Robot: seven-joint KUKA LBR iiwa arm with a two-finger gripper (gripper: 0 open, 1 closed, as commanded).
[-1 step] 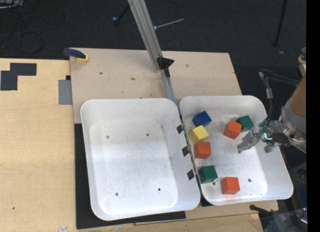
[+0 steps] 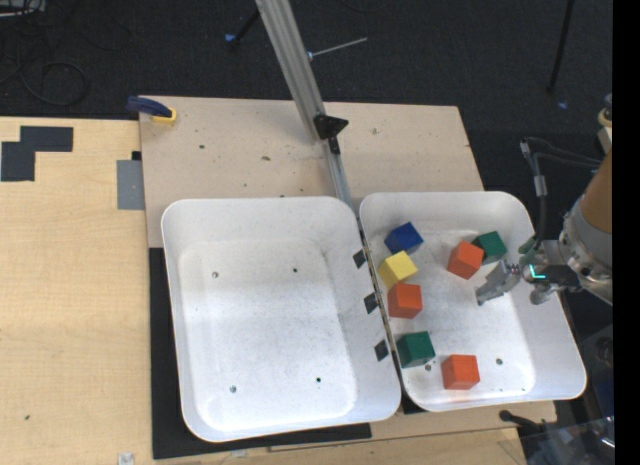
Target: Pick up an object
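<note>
The right bin holds several cubes. A blue cube, a yellow cube and an orange cube lie in a row along its left wall. Further toward the front are a green cube and an orange cube. At the back right an orange cube touches a green cube. My gripper hangs over the bin's right side, just right of and below that pair. Its fingers are spread open with nothing between them.
The left bin lies beside the right one, with black clips on the shared wall. A slanted aluminium bar rises behind the bins. A blue and yellow clamp sits at the bench's far left corner.
</note>
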